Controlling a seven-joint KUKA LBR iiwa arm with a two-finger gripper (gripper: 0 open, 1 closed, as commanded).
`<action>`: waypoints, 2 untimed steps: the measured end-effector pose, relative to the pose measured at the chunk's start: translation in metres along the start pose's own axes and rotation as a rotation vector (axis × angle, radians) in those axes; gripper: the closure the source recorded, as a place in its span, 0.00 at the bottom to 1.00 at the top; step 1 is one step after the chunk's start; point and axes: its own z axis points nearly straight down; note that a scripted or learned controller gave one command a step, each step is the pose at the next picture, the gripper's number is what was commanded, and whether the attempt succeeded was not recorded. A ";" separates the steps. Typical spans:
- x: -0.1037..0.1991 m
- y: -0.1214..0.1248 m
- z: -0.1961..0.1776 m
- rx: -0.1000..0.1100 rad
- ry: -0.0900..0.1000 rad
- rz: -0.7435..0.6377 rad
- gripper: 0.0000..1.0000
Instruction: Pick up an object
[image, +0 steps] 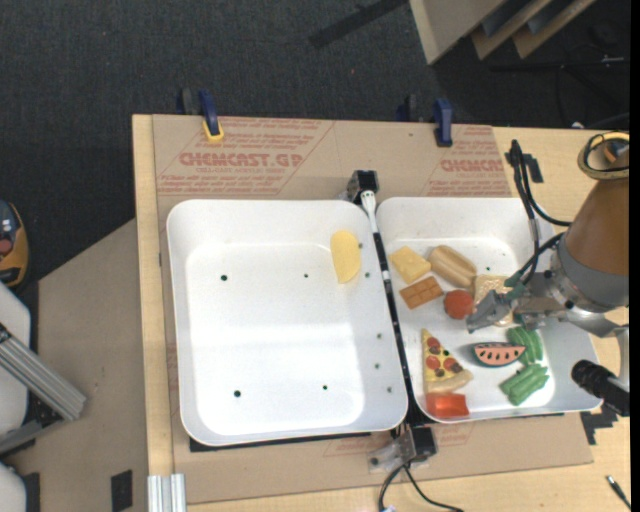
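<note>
Camera view gives you the worktop (300, 150) from above, carrying two shallow white bins side by side. Your left bin (270, 400) holds one item: a pale yellow piece (345, 256) lying near its right wall, toward the far side. Your right bin (480, 215) holds the rest. Along its far-left part you have a yellow wedge (409, 263), a tan bread roll (452, 265) just beside it, and an orange waffle-like square (421, 293) below them. A red tomato (459, 304) sits near the middle. Toward the near edge lie a pizza slice (442, 362), a red block (447, 404), a watermelon slice (497, 353) and a green bean-like piece (525, 383).

The arm (600, 250) enters from the right, and its gripper (492, 312) is low over the right bin, just right of the tomato and above the watermelon slice. You cannot tell from this angle whether the gripper is released or clenched, and nothing is seen held in it.
</note>
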 end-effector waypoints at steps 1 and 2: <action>0.012 -0.004 0.109 0.005 0.004 0.001 0.00; 0.021 0.055 0.103 -0.008 -0.002 -0.003 0.00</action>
